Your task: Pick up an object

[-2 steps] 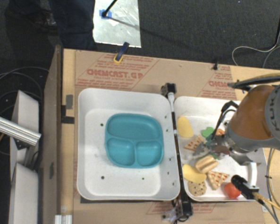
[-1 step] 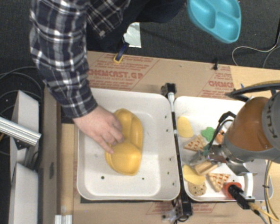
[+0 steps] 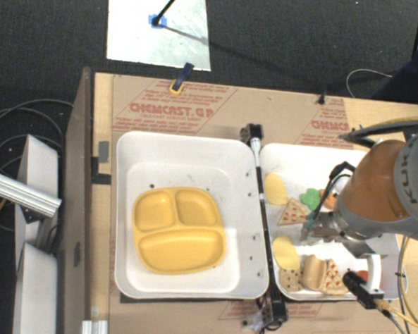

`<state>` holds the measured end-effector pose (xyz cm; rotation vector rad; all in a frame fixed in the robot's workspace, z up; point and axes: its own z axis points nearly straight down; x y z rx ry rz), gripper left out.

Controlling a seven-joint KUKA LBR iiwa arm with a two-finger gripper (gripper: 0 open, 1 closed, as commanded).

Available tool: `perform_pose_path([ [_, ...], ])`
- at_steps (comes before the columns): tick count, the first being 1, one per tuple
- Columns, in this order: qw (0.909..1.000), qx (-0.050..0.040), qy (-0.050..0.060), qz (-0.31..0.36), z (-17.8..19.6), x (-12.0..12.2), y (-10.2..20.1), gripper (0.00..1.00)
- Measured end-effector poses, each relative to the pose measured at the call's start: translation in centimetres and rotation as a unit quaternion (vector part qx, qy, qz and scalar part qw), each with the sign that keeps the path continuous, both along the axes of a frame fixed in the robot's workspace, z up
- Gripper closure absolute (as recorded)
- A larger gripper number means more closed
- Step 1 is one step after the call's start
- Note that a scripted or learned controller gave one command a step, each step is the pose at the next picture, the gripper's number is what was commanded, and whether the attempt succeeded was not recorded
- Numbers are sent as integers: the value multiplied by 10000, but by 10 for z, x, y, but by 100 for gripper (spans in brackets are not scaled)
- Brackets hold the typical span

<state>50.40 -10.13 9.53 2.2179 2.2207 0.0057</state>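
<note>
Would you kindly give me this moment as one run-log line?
arm: over right bin | hand: low beside pizza slice | left bin: yellow tray | pick: not yet done

Red print runs across the brown cardboard sheet under the bins — "CHEMCAST GP" above the left bin, with smaller lines around it too fine to read. The same red wording recurs at the right, above the other bin, cut to roughly "CHEMC". On the arm's grey casing, dark letters read "KU" — probably KUKA.
</note>
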Motion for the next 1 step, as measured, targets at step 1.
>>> perform_pose_path([
  [1, 10000, -33, -43, -14, 111, 34, -52, 100],
])
